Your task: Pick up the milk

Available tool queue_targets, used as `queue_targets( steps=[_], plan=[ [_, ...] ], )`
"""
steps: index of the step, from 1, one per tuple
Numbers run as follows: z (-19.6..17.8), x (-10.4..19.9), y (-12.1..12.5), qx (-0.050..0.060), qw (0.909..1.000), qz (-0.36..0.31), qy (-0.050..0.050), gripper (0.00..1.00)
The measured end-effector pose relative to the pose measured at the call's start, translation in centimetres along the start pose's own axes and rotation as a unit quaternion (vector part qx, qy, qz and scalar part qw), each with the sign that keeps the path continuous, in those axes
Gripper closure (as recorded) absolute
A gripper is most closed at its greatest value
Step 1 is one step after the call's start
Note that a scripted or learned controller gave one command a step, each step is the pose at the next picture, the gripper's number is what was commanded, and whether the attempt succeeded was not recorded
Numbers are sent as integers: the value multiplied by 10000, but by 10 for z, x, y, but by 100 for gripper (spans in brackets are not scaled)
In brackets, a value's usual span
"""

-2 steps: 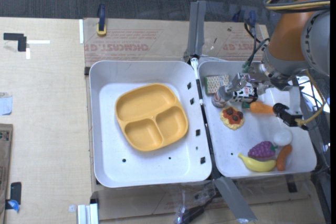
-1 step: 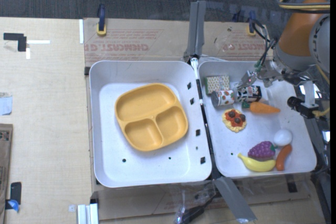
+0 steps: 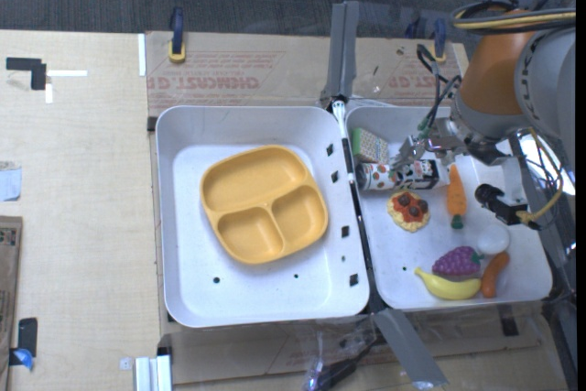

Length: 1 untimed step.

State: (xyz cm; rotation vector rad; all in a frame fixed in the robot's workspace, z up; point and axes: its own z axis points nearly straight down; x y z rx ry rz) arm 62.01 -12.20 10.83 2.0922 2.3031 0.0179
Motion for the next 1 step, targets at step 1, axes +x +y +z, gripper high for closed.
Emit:
queue_targets(
  steps=[1],
  plan=[
    [-3,6,-30,-39,9993,-359,-63,0]
  ],
)
